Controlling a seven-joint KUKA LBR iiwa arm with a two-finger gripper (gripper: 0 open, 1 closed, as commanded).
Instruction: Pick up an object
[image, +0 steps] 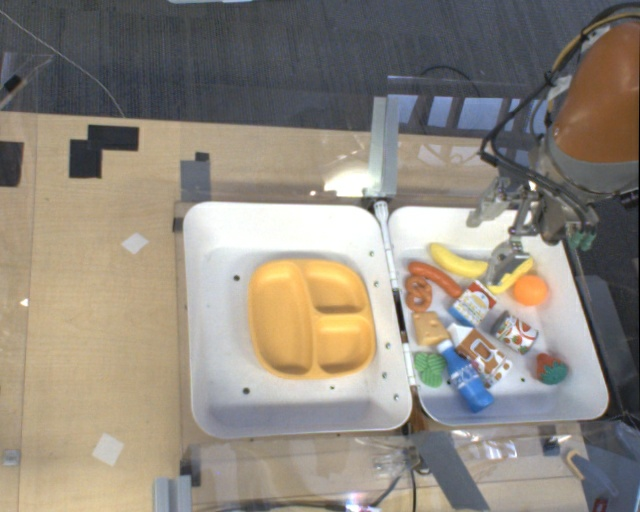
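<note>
Claw (510, 262) partly hides the banana's (455, 260) right end.

i'm seeing the arm (596, 100) reaching in from the right, its orange band showing at the upper corner, wrist pointing downward. the gripper (508, 265) is hanging low with its fingers spread slightly apart, gripping nothing.

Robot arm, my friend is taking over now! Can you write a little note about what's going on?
Gripper: low in the right bin, over the right end of the banana; nothing seen between its fingers.
Toys: all in the right bin, including an orange ball, a sausage, a pretzel and a blue bottle.
Left bin: holds a yellow divided tray.
Done: nothing lifted yet.
Left: grab one toy and lift it.
</note>
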